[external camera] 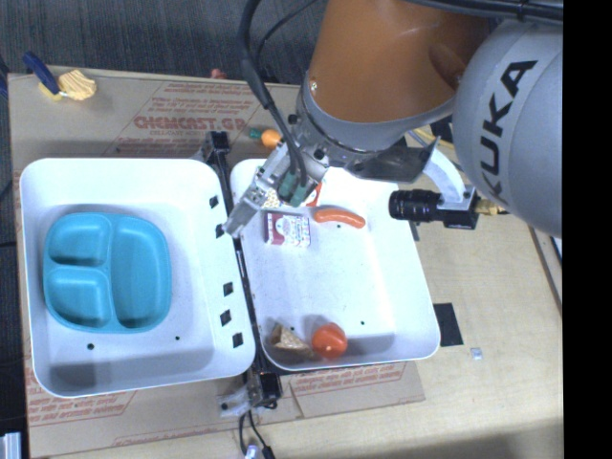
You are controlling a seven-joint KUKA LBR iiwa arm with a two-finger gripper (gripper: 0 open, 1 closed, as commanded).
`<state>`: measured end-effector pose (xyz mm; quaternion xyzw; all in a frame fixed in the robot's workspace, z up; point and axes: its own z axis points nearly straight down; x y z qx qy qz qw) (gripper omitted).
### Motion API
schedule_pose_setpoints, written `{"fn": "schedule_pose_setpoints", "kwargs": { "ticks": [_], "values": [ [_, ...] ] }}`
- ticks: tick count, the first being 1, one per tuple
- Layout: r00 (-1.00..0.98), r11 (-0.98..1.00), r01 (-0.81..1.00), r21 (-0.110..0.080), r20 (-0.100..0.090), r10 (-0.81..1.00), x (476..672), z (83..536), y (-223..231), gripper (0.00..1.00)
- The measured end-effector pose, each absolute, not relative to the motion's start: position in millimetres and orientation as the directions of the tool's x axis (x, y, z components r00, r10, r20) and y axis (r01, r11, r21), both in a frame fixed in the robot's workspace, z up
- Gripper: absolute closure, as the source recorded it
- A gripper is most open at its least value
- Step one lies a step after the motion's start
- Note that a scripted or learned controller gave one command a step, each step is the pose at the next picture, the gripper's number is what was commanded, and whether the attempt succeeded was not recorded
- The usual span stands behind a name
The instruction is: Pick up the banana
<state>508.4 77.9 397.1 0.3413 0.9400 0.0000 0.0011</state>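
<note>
I've got the grey two-finger gripper [260, 202] low over the far left corner of the right white bin [413, 306], close by the divider between the bins, and I can't tell from up here whether it's spread or pressed together. Right at its tip there's a pale, speckled yellowish piece [272, 197] that may be the banana, though I can't say for sure, nor whether it's gripped. So I judge the pick isn't done: nothing is clearly lifted yet. Just beside the gripper lie a small red-and-white carton [290, 229] and an orange-red sausage-shaped toy [339, 217], both close enough to get bumped. At the near wall sit a round orange-red fruit [330, 339] and a brownish lump [286, 338], well apart from the action. The left white bin [38, 185] carries a blue divided plate [105, 271].
</note>
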Motion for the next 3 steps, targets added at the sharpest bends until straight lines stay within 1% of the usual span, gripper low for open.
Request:
{"fn": "schedule_pose_setpoints", "kwargs": {
  "ticks": [1,2,3],
  "values": [
    [-0.696,0.696,0.718,-0.002,0.0,0.718,476.1,352.0,104.1,0.0],
    [-0.816,0.816,0.578,0.001,-0.002,0.578,477.0,385.8,43.5,0.0],
    [-0.283,0.283,0.959,-0.005,0.0,0.959,482.3,310.6,129.7,0.0]
  ]
}}
